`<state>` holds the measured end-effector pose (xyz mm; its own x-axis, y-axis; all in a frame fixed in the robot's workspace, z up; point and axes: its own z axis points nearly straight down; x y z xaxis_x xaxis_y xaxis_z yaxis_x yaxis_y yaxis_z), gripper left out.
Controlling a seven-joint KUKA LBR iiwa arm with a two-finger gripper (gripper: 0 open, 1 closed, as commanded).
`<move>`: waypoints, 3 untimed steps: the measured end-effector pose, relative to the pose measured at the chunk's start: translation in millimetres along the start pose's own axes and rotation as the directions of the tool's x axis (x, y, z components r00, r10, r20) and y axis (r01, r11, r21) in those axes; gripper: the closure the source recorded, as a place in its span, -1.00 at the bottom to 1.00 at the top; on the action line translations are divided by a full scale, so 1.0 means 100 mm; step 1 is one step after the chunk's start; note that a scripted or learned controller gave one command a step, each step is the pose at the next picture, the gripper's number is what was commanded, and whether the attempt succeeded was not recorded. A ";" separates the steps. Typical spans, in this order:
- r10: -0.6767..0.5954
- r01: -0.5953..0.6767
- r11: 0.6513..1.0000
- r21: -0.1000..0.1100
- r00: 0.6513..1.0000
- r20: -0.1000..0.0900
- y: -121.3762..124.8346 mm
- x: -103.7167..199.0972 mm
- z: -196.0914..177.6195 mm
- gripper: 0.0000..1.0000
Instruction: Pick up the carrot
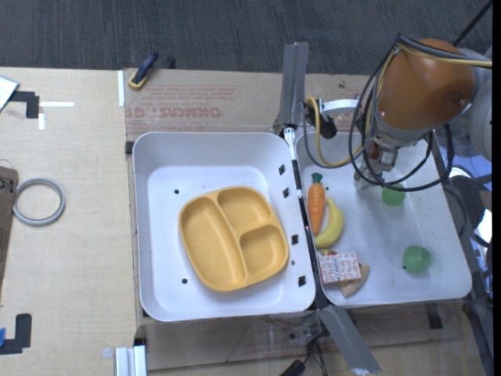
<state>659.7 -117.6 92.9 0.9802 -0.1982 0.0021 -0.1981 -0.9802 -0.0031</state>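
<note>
Judging from here, I count the pick as not yet begun: the carrot [315, 202] lies untouched against the banana [332, 224] by the right bin's [438, 292] left wall, well apart from the gripper [381, 161], whose grip I cannot tell.

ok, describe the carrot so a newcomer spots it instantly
Start at the right-hand shallow white bin and follow its left wall. The small orange toy carrot with a green top lies there, tip toward the camera, against the yellow banana. It is the bin's one orange item.
</note>
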 end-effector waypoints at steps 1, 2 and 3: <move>-0.002 0.002 1.000 0.000 1.000 0.000 0.00 0.00 0.00 1.00; -0.001 0.001 1.000 0.000 1.000 0.001 0.00 0.00 0.00 -1.00; -0.004 0.004 1.000 0.003 1.000 0.000 -0.04 0.00 -0.10 1.00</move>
<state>660.6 -114.0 102.6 0.9809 -0.1945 0.0026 -0.1945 -0.9809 -0.0064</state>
